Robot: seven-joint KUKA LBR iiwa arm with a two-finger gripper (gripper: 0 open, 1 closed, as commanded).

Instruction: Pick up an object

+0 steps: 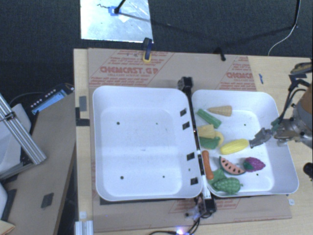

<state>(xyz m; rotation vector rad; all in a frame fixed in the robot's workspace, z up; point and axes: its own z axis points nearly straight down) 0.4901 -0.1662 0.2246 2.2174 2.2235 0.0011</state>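
Pincer [257,140] just right of corn [234,146], whose long axis runs left-right; grip state can't tell.

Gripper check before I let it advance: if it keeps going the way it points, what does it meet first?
Probably the yellow corn cob, just left of the gripper; height is unclear.

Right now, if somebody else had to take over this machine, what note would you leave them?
Gripper: low in the right bin, tip beside the yellow corn; grip state unclear, nothing seen held.
Toys all in the right bin: cone, green pieces, carrot, watermelon slice, purple grapes.
Done: the reach in.
Left: grasp and lift one toy.
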